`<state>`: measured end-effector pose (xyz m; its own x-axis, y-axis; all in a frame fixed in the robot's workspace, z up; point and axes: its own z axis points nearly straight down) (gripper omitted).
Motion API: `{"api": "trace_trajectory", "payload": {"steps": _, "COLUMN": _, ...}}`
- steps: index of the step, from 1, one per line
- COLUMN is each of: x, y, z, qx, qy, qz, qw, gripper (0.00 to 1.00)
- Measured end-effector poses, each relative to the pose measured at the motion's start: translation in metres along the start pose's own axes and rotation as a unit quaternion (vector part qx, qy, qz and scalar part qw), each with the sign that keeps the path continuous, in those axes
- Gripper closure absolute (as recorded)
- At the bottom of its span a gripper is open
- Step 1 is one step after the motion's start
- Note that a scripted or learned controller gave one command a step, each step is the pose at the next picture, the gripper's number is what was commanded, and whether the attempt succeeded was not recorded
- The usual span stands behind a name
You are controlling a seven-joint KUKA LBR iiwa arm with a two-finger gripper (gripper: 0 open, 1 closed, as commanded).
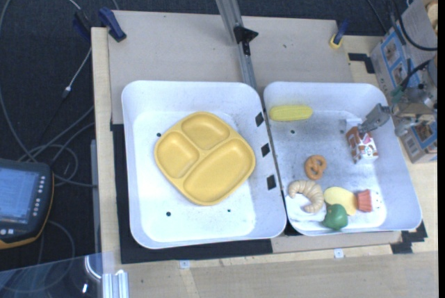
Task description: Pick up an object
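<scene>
On the table (174,39): two shallow white bins side by side.
Left bin (139,151): holds one yellow divided tray (204,158) with three compartments, sitting about mid-bin.
Right bin (334,98): holds a corn cob (290,112), a red-and-white packet (362,144), a pretzel (315,166), a croissant (307,194), a yellow fruit (341,196), a green pepper (336,218), and a small orange-red block (364,201).
Positions from the pretzel: corn cob toward the far wall; croissant just nearer the camera; packet off toward the arm side; fruit, pepper and block clustered in the near corner, pepper touching the fruit.
Gripper (372,121): at the right bin's arm side, tip just above the packet's far end; too small and dark to tell how far the fingers stand apart, or whether they touch the packet.
Packet axis: long side running roughly far-to-near.
Corn cob axis: lying across the bin, side to side.
</scene>
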<state>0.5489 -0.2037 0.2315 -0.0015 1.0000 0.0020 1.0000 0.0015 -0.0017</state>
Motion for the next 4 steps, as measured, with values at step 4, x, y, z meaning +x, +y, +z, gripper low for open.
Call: {"api": "trace_trajectory", "payload": {"steps": 4, "x": 0.001, "y": 0.006, "z": 0.117, "qx": -0.011, "qy": -0.006, "qz": 0.000, "qw": 0.9999, "gripper": 0.00}}
